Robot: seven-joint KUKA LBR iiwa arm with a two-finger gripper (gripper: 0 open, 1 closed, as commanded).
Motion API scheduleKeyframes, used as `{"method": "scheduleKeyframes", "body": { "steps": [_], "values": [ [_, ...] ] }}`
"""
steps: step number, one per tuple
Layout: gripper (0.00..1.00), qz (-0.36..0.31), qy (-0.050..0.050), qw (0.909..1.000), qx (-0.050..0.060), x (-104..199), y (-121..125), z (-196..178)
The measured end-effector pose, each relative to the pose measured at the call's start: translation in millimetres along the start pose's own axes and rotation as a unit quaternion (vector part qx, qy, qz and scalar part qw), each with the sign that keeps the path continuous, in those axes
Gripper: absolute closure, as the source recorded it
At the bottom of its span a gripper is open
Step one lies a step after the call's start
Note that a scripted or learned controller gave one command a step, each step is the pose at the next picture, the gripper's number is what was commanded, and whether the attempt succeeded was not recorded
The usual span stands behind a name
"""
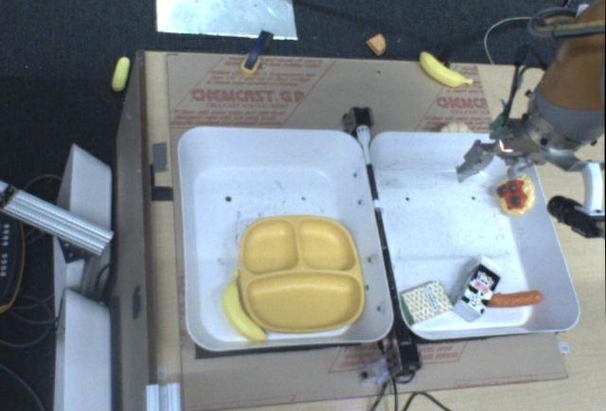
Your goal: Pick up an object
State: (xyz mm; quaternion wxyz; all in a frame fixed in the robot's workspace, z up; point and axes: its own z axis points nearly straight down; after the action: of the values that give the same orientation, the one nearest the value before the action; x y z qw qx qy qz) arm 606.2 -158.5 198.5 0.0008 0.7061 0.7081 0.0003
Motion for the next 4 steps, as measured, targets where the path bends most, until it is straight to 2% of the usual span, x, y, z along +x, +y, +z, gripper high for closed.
{"method": "scheduleKeyframes", "body": {
  "steps": [1,2,3,4],
  "values": [
    [0.00,0.001,-0.001,1.0000,-0.001,-48.7,-5.4,-16.9],
    [1.00,-0.001,-0.001,1.0000,-0.003,-48.4,-4.3,-28.0],
    [0.00,-0.001,-0.001,1.0000,-0.002,-48.4,-4.4,-27.8],
    [0.00,-0.001,0.000,1.0000,-0.001,-47.7,5.5,-44.5]
  ]
}}
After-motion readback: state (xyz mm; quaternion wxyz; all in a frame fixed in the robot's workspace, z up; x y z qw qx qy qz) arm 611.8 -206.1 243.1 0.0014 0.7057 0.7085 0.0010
